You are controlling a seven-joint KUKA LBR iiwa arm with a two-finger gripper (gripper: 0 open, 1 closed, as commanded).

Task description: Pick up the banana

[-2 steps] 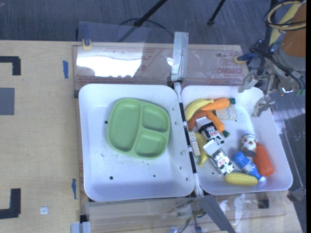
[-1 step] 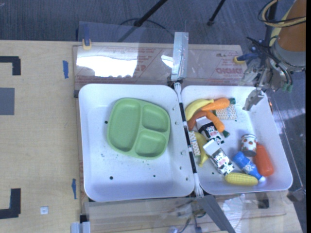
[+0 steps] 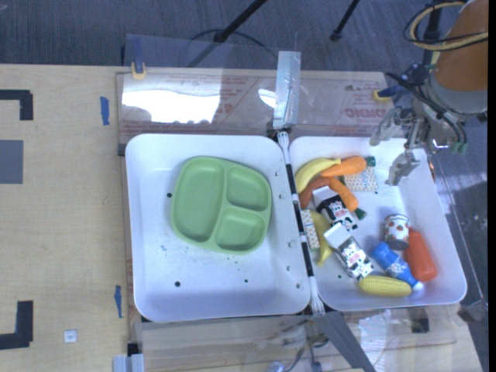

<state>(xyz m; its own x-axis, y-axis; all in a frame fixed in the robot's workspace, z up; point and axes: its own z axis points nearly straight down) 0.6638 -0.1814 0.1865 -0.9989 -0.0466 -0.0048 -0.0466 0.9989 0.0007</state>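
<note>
the banana (image 3: pixel 310 172) lies in the right bin (image 3: pixel 448 231), up near its far-left corner, close against the divider between the two bins; it curves from the divider toward the bin's middle, and a carrot (image 3: pixel 345 167) rests across its upper end, touching it; just below it sit a second orange piece (image 3: pixel 346 195) and a small black-and-white box (image 3: pixel 332 208), crowding its lower side.

the gripper (image 3: pixel 407 149) hangs above the far-right corner of the right bin, well apart from the banana; its two fingers (image 3: pixel 401 166) look parted with nothing between them, though the view is slanted and the gap is hard to judge.

the rest of the right bin holds clutter toward its near edge: a small round jar (image 3: pixel 397 228), a red-orange pepper shape (image 3: pixel 421 256), a blue item (image 3: pixel 390 259), an ear of corn (image 3: pixel 385 286) and a cow-patterned block (image 3: pixel 353 260); the left bin (image 3: pixel 147 231) carries a green divided plate (image 3: pixel 221 204).

the risks, as a judgement: the banana's free surface is small, so a descending finger may land on the carrot or the box and push the pile instead; the divider wall beside it leaves little room for the left finger; a grasp across the curve could slip off, or could catch the carrot along with it or in its place.
</note>
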